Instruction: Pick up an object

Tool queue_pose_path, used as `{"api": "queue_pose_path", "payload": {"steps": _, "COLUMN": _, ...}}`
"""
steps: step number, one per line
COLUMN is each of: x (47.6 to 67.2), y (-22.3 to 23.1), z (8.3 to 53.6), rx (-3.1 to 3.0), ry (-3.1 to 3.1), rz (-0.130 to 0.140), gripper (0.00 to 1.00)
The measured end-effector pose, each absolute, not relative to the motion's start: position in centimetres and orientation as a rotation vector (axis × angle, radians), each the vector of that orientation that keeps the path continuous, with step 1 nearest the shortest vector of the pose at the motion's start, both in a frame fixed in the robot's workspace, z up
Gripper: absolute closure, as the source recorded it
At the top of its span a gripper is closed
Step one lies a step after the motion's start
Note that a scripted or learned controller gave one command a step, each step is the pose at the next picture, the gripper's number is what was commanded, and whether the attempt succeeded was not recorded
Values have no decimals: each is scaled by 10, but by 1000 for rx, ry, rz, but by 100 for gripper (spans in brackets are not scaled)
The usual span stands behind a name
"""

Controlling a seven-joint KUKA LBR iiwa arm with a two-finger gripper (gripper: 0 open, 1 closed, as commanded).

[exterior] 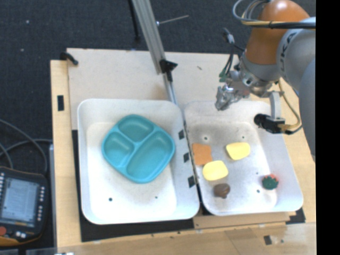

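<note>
Nearest the lens, a handheld control pendant [20, 206] is seen at the lower left, off the bench. Two white bins are set side by side: the left bin [90, 116] is occupied by a teal divided plate [138, 148]. In the right bin [287, 190] are scattered an orange square [202, 154], two yellow pieces [215, 170] [238, 151], a brown lump [222, 190] and a small green-and-red object [270, 182]. The gripper [223, 101] is held over the right bin's far edge, nothing seen in it; its opening cannot be told.
</note>
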State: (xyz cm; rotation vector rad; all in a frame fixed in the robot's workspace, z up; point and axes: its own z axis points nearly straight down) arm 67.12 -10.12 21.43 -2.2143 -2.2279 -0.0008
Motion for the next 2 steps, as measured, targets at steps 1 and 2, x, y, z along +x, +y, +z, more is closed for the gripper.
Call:
{"api": "queue_pose_path", "payload": {"steps": 1, "x": 664, "y": -49, "z": 211, "rx": -2213, "ry": -2228, "rz": -1, "gripper": 100}}
{"api": "queue_pose_path", "payload": {"steps": 2, "x": 667, "y": -3, "z": 222, "rx": -2214, "ry": -2230, "rz": -5, "gripper": 100}}
